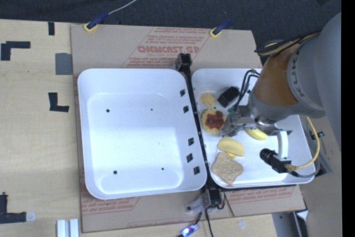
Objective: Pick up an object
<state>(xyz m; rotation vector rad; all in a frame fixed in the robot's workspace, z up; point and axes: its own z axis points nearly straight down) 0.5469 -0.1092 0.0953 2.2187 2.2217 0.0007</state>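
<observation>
While my gripper [232, 124] hangs low over the right bin [294, 175], I cannot tell its grip; it sits just beside the round pizza-like piece [213, 120] near the bin's left wall.

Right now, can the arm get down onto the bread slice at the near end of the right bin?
Probably yes. The bread slice lies flat in the right bin, uncovered from above. The tool sits just up-bin, over the pizza-like piece. A yellow piece touches the bread's far edge and might get nudged.
</observation>
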